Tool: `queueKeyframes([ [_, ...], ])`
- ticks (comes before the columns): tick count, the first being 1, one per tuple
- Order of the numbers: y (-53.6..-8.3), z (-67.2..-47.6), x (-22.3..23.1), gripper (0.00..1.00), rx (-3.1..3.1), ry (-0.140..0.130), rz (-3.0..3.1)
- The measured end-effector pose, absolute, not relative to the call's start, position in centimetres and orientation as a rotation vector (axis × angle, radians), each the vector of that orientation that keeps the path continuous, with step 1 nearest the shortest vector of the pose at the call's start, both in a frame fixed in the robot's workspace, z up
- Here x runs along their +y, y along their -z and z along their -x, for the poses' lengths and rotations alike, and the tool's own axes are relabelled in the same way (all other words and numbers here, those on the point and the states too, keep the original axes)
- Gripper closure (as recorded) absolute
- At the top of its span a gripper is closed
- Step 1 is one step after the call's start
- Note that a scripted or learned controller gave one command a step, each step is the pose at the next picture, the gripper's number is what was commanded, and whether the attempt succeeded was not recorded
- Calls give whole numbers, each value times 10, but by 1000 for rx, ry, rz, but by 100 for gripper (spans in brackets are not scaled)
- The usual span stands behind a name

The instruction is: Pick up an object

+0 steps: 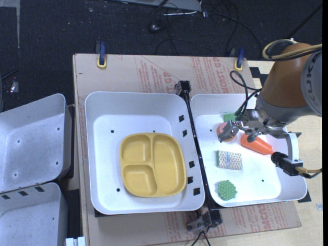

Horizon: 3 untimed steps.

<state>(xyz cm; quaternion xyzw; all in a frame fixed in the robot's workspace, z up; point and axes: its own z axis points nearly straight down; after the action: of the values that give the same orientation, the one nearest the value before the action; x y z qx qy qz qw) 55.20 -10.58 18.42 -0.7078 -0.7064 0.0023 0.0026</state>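
Rightward, the tool (229,130) hovers low in the right bin (292,191) beside the orange carrot (258,145); finger state indiscernible.

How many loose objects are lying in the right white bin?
3 clearly: an orange carrot-shaped toy near the end effector, a small patterned rectangular packet mid-bin, a green bumpy ball near the front. More may be hidden under the arm.

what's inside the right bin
The right bin holds an orange carrot-like piece, a small patterned packet and a green bumpy ball. The gripper hangs over its upper part, covering most of a green item and whatever lies beneath.
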Motion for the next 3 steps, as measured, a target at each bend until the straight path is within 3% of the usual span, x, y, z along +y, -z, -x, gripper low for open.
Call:
queueKeyframes([
  [2,-89,-550,-105,0,-2216,-6,2219],
  [3,-102,-552,-106,100,-2218,0,2225],
])
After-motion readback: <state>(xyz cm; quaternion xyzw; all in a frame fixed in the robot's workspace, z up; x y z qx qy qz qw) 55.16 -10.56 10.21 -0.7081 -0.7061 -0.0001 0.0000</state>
